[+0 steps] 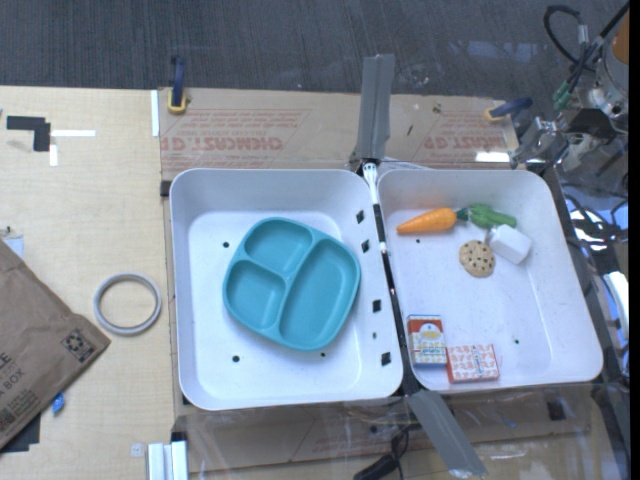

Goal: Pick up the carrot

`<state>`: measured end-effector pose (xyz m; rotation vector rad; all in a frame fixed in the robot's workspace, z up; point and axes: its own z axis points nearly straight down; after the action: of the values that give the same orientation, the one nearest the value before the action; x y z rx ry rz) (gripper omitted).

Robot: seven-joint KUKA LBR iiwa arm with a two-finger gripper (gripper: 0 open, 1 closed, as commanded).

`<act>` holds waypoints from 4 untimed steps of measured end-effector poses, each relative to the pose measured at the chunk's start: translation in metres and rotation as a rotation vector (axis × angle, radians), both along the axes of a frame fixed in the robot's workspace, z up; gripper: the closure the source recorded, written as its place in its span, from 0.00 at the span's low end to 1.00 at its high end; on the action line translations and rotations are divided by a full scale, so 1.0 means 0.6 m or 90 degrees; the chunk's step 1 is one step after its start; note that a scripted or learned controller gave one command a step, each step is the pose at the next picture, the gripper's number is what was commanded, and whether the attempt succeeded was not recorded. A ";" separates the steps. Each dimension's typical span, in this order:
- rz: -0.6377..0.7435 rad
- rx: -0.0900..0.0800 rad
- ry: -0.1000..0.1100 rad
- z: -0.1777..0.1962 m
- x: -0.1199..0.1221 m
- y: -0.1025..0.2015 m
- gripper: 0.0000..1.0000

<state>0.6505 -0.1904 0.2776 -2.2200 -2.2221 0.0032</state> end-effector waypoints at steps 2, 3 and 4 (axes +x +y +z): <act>0.196 0.000 -0.002 -0.308 0.015 0.144 0.00; 0.009 0.000 0.000 -0.144 -0.087 0.227 0.00; 0.041 0.000 0.000 -0.145 -0.073 0.268 0.00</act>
<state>0.6064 -0.0295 0.1908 -2.1479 -2.2926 0.0035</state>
